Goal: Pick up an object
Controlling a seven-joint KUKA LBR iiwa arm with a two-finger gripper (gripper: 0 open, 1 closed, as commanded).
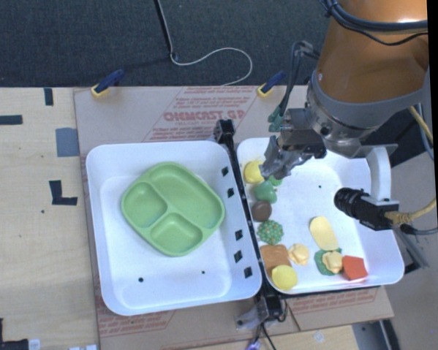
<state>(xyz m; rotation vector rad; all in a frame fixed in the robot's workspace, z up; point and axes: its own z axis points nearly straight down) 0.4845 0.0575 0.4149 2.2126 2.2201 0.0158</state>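
Down low at the left edge of the right bin (pixel 365 172), grey gripper (pixel 276 166), just above a small yellow toy (pixel 252 172) and a little green toy (pixel 264 192). Too dark and bunched up to tell if wide or narrow, and nothing plainly held. Just below those two, in a line along the same wall: a brown ball (pixel 262 211), a bumpy green toy (pixel 270 231), an orange-brown block (pixel 274 255) and a yellow ball (pixel 284 278). Further right, more room around a pale yellow oval (pixel 323 233) and a red block (pixel 354 267). Over in the left bin (pixel 105 235), a green plate (pixel 172 207), well apart from the gripper. Probably play food, so likely light and hard enough not to squash, maybe smooth and slippy. Best to grab the yellow toy across its middle, on its two widest sides. Could roll or pop out if pinched near an end. Tight spot too, with the bin wall touching or almost touching on one side and the green toy close on the other, so easy to bump.
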